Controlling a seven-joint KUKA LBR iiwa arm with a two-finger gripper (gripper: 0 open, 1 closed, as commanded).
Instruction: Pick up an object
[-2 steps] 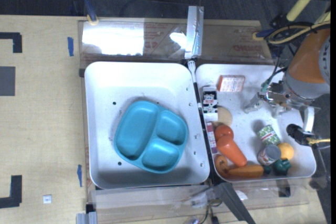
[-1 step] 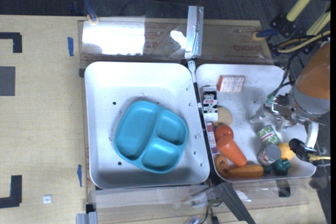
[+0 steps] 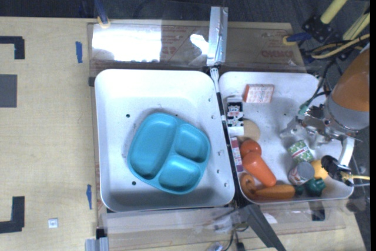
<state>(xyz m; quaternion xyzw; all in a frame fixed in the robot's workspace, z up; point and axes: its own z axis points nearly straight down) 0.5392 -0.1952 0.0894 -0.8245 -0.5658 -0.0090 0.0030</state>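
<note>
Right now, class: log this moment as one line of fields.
arm: over right bin | gripper: above green-white packet, nothing seen held | left bin: blue divided plate | task: not done

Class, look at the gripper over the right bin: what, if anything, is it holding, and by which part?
It cannot be told: the gripper hangs over the right bin, and no object is visible between its fingers.

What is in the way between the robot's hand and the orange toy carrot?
Nothing big, as far as the view shows. The gripper hangs over the right bin, and the orange carrot lies lower left of it. A small green-and-white packet and a grey round thing sit near the path, beside it.
</note>
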